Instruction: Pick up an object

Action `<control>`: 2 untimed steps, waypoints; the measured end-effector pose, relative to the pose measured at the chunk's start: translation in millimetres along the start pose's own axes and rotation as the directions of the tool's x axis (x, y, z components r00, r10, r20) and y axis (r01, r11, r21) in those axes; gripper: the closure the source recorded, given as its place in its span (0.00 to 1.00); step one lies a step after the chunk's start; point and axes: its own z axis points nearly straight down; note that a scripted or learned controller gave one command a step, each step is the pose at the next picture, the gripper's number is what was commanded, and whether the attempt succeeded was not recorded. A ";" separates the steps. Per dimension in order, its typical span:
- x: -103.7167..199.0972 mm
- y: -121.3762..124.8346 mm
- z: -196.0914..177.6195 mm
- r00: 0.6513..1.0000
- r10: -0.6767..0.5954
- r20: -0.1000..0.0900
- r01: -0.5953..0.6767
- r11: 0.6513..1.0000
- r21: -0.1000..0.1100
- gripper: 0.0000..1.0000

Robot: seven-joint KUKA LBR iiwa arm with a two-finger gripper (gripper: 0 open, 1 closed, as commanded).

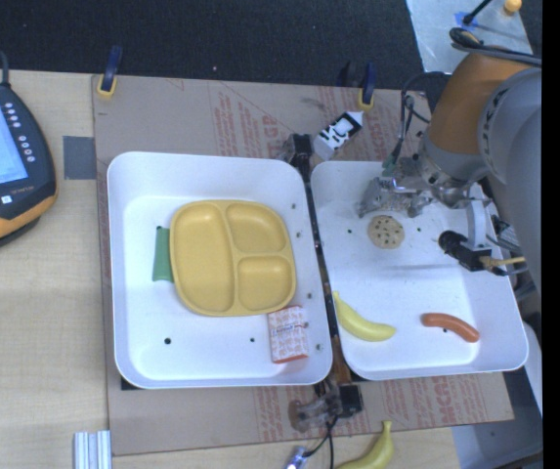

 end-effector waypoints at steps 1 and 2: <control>24.9 -16.9 0.2 1.000 -0.001 0.000 0.001 1.000 0.004 0.00; -15.2 0.1 -28.3 1.000 0.002 -0.001 -0.002 1.000 0.000 0.00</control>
